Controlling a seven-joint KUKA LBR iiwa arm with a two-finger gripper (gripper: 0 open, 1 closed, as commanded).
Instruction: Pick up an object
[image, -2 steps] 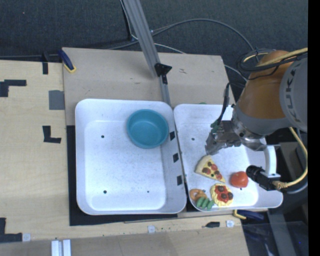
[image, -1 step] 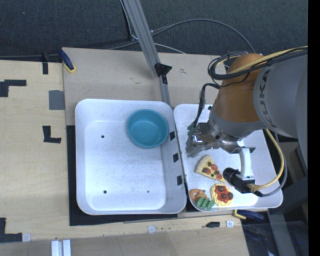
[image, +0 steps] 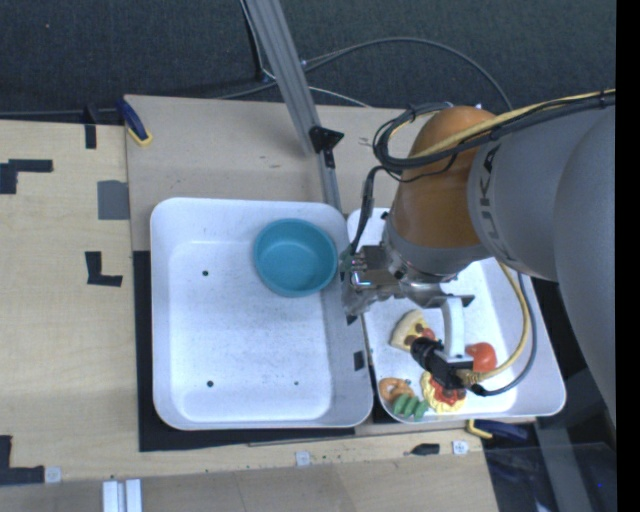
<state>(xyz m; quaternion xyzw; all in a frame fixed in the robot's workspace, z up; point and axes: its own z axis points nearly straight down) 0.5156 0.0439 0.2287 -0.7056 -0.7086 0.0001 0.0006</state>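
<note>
A blue bowl (image: 294, 257) sits upright in the far right corner of the left white bin (image: 200, 330). The right white bin (image: 540, 385) holds several small toy foods: a pale slice (image: 406, 328), a red piece (image: 482, 354), a green piece (image: 406, 405), an orange piece (image: 392, 386) and a yellow-red piece (image: 443, 396). The grey arm with its orange band (image: 445, 180) hangs over the right bin. My gripper (image: 358, 285) is low at the wall between the two bins, just right of the bowl. The wrist hides its fingertips.
A metal pole (image: 295, 90) slants across the bench behind the bins. Cables loop around the arm's wrist. The bench (image: 60, 250) to the left bears black tape marks. A blue-and-yellow clip (image: 136, 122) lies at the bench's far left corner.
</note>
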